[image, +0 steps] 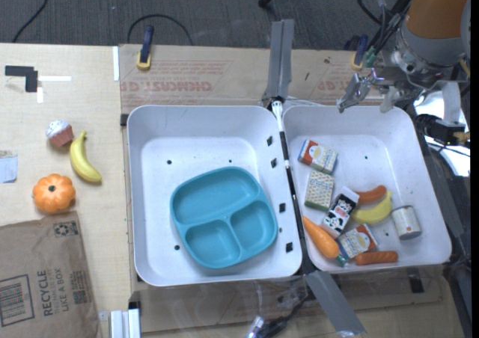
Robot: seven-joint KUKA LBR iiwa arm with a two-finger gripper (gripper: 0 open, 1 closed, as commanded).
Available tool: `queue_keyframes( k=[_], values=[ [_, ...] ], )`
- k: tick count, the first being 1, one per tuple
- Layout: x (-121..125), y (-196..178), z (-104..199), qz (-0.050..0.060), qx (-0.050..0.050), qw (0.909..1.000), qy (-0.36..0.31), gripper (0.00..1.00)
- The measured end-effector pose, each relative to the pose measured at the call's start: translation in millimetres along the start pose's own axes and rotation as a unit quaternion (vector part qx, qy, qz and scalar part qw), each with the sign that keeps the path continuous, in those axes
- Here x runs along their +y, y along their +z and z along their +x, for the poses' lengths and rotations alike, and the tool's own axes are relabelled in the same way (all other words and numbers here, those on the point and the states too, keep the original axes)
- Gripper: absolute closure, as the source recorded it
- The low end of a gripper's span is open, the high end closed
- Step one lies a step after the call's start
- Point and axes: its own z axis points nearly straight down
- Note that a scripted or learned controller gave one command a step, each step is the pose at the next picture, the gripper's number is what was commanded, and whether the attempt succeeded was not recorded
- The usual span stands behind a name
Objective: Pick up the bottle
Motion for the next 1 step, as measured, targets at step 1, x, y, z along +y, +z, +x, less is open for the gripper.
queue_keyframes(
  k=[1],
  values=[
    [-24.8,80.0,61.2,0.001,-0.001,0.9909,0.135,0.0]
  ],
)
